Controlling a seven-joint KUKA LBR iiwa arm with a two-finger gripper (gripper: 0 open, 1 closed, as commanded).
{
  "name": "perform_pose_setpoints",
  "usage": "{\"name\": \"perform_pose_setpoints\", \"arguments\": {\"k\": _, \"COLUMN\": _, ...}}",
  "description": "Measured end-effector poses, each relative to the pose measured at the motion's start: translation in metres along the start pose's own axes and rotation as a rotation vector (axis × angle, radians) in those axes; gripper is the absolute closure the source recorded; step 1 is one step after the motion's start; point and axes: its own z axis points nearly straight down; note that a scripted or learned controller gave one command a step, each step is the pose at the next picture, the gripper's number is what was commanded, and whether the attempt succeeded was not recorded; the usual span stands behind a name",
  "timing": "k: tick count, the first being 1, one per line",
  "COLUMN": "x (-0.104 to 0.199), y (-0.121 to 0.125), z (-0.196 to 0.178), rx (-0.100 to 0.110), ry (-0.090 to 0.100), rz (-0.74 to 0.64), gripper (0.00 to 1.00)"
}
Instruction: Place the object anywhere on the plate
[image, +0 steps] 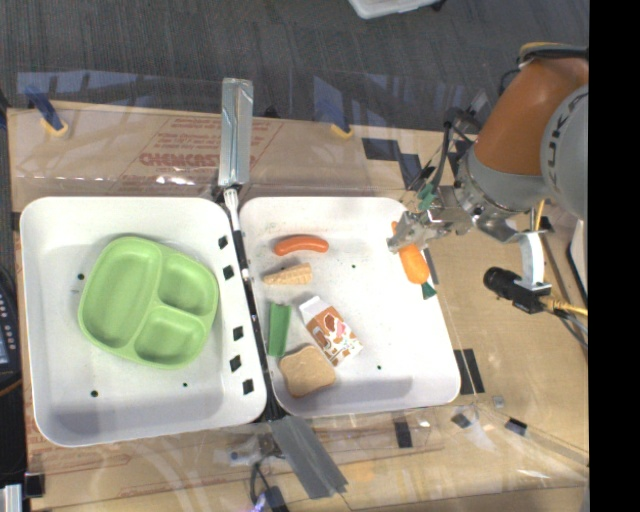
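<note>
A green divided plate (149, 300) lies in the left bin (50, 400). My gripper (409, 238) hangs over the right edge of the right bin (420, 375), far to the right of the plate. Its fingers are shut on the top of an orange toy carrot (414, 265). The carrot points down and to the right, its green tip just outside the bin wall.
The right bin holds a sausage (301, 244), a corn cob (288, 274), a green strip (278, 329), a small carton (331, 333) and a piece of bread (306, 371). A grey divider bar (235, 130) stands between the bins at the back.
</note>
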Motion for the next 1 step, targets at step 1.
{"name": "perform_pose_setpoints", "arguments": {"k": 1, "x": 0.1105, "y": -0.0468, "z": 0.0431, "rx": 0.006, "ry": 0.002, "rz": -0.058, "gripper": 1.00}}
